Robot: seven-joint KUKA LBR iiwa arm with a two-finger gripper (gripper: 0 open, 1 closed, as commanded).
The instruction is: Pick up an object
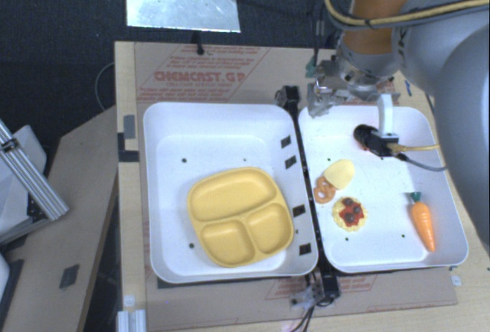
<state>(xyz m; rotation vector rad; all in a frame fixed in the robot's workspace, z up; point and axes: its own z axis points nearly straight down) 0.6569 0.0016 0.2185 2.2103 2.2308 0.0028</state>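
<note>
Toy food, four pieces, all lying loose in the right bin (440, 242): pale yellow chip (339, 173), small brown pretzel (324, 190) touching its lower left edge, round yellow piece with red topping (349, 214) just below those two, and orange carrot with green top (422, 223) near the bin's right wall, well apart from the rest. Gripper (325, 99) sits at the upper left corner of the same bin, near the divider between bins; whether its tips are spread or closed cannot be told from this angle, and nothing is seen between them. All four pieces lie below it in the picture, the chip nearest, the carrot farthest. Grey arm with orange band (387, 1) above the wrist. Left bin (164, 170) carries a yellow three-compartment tray (241, 216). Cardboard sheet (203, 70) under both bins, printed in red, reading roughly "CHEMCAST GP"; smaller lines illegible.
</note>
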